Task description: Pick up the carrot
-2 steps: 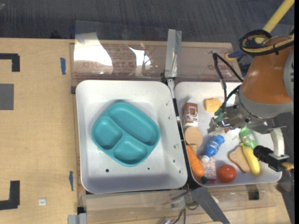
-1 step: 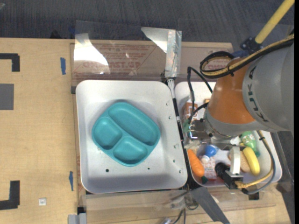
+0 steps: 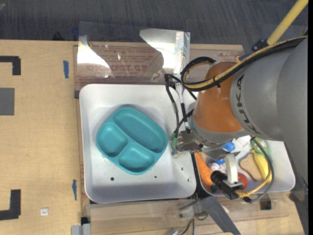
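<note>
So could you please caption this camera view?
Grey KUKA arm over right white bin holding orange carrot; teal sectioned plate left.

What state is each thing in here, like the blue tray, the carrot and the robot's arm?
Teal divided plate: upright, lying flat in the left bin, its compartments bare.
Carrot: lying in the right bin by its left wall, partly hidden under the arm.
Banana: lying in the right bin.
Bread slice: lying flat beside the banana.
Arm: reaching down over the right bin.

Robot lab: KUKA arm, white bins.
</note>
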`<state>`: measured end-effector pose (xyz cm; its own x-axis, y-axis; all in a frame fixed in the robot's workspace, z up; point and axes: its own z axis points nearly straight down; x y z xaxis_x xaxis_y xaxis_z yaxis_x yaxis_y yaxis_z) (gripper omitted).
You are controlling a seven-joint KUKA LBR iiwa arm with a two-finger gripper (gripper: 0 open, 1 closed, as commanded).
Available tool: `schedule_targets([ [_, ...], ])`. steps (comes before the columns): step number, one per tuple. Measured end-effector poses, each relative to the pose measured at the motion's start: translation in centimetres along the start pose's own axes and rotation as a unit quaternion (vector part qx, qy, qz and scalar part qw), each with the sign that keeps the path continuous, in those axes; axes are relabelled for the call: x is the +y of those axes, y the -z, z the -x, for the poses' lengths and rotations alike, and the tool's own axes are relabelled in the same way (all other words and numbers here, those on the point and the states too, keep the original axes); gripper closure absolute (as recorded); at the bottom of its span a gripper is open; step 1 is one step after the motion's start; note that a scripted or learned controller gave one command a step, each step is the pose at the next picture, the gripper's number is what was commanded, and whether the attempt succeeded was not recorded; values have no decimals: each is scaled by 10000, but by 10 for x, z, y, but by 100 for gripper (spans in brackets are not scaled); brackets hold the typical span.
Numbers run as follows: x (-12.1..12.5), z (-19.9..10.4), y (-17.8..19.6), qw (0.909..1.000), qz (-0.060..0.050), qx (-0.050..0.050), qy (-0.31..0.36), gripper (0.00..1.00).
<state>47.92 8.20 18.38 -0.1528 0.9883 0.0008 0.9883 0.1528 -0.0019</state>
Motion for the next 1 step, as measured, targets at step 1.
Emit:
schedule_targets([
  [1, -5, 36, 0, 9988, -3, 2, -499, 100],
])
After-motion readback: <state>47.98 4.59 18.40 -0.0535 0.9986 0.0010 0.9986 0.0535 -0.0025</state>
